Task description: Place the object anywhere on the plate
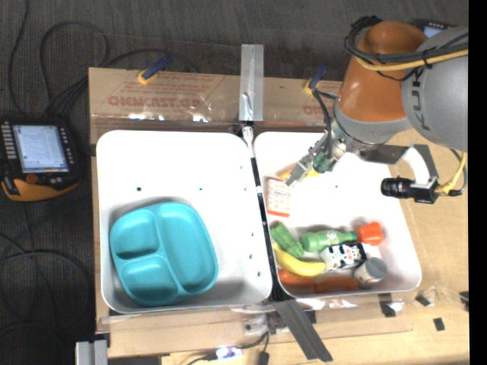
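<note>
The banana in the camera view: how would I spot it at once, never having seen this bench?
Find the right-hand white bin, then the cluster of items along its near edge. The banana lies at the cluster's left, below a green vegetable and above a red one. It is the only yellow, curved thing there.

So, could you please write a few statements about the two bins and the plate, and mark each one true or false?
1. The teal plate lies in the left bin. True.
2. A banana lies on the plate. False: it lies in the right bin, among the other items along its near side.
3. The gripper is above the right bin. True.
4. The plate has a single undivided surface. False: it is split into compartments.
5. A green bottle lies in the right bin. True.
</note>
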Action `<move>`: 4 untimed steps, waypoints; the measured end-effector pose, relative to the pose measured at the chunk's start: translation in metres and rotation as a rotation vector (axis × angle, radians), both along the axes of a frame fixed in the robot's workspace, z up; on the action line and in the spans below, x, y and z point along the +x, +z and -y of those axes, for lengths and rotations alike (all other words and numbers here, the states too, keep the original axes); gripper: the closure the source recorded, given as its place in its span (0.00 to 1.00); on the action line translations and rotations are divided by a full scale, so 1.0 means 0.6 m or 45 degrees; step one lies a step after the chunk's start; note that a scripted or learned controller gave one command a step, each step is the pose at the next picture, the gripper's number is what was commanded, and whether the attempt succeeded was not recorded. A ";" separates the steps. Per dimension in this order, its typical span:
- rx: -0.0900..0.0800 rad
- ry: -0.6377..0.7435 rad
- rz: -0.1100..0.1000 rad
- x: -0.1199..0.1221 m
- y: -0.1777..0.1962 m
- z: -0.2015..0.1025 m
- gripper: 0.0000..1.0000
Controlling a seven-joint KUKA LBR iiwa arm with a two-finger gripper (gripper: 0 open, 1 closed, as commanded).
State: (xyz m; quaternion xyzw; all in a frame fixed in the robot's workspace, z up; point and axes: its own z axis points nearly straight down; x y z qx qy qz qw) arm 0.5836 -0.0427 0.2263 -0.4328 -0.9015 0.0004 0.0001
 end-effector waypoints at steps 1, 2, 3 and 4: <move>0.001 0.001 0.000 0.001 0.015 -0.001 1.00; 0.001 -0.204 -0.004 -0.040 -0.073 -0.110 1.00; 0.002 -0.238 -0.004 -0.071 -0.073 -0.125 1.00; -0.001 -0.228 -0.004 -0.107 -0.025 -0.281 1.00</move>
